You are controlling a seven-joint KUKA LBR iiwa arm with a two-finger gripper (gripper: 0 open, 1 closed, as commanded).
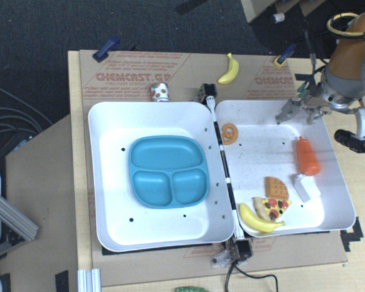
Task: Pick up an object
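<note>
Carrot [306,156] lies mid right bin; the spread claw [299,112], hovering near the far rim, could close on nothing.

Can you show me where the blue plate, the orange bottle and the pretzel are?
blue plate [167,151]: camera view, on its big top compartment.
orange bottle [306,158]: camera view, on the middle of its body.
pretzel [229,133]: camera view, on its middle.
</note>
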